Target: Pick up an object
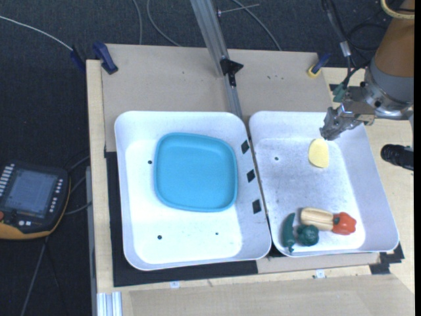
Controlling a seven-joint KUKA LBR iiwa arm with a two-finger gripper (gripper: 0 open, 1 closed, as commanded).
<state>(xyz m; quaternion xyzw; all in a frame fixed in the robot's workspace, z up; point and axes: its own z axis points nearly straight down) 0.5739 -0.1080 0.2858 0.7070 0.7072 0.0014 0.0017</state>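
Yellow object (319,154) sits partly under the end effector (331,130), whose opening I cannot tell.

floor (39,97): dark, carpet-like maybe | cables (138,5) | bench (164,78): tan board | pendant (29,199)

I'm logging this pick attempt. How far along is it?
Done: the gripper has been brought over the right bin, by its far edge. In hand: it sits just above the yellow piece, with nothing visibly between its fingers. Left: the grasp and lift. The yellow piece lies on the bin floor, and the green toy, wooden piece and red piece sit in the near corner.
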